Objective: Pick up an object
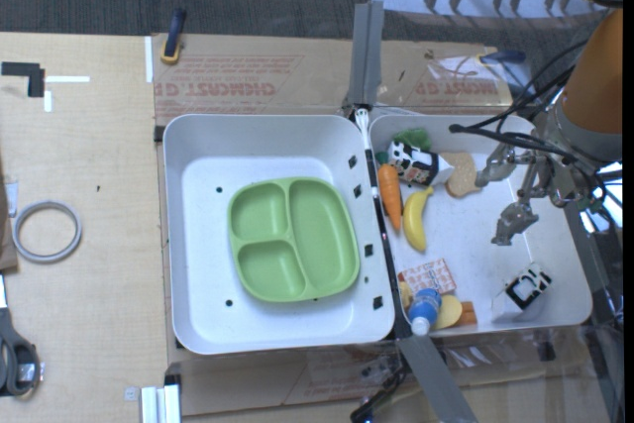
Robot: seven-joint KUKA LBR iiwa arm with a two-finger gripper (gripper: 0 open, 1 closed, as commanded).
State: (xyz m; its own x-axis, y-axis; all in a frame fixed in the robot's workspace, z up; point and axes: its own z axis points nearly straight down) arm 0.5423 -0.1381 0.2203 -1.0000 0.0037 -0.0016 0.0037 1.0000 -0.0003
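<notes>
While gripper (512, 225) hangs over bare floor of right bin (555, 312), jaws' spread impossible to judge, nothing visibly held. Nearest candidate: small black-and-white block (528, 285), just below it, near bin's front right corner. Looks light, rigid, boxy; flat sides should suit pinch. Banana (416, 219) and carrot (390, 195) along left wall: smooth, curved, likely slippery. Green divided plate (293, 239) in left bin.

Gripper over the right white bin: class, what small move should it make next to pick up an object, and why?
Probably lower straight down. The two-finger gripper hangs over bare bin floor in the right white bin, with nothing between its fingers. The small black-and-white block lies nearest, just toward the bin's near edge, so a slight shift that way before descending seems wise.
</notes>
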